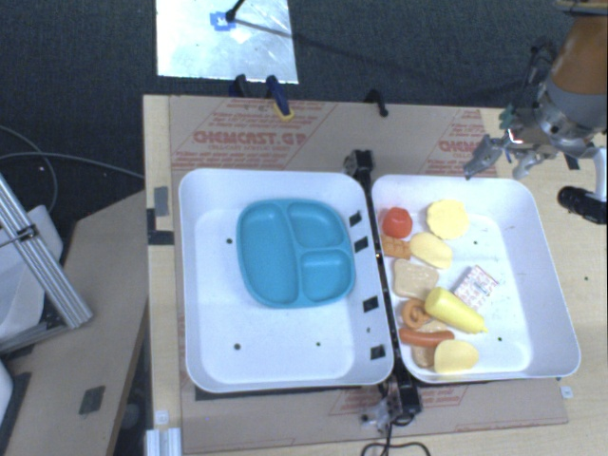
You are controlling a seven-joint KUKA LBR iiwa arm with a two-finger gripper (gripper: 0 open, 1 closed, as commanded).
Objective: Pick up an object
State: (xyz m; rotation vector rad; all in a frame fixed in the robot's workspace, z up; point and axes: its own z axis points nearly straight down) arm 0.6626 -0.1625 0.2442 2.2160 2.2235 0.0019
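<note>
Several toy foods crowd the right bin (546,283) at lower right, a yellow corn cob (454,311) among them, within easy reach, while farther up the gripper (502,159) hovers spread wide and empty, ready to descend.

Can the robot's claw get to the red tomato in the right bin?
Probably yes. The gripper is above the right bin's far edge, and the red tomato lies uncovered near the far left corner, with nothing over it.
</note>
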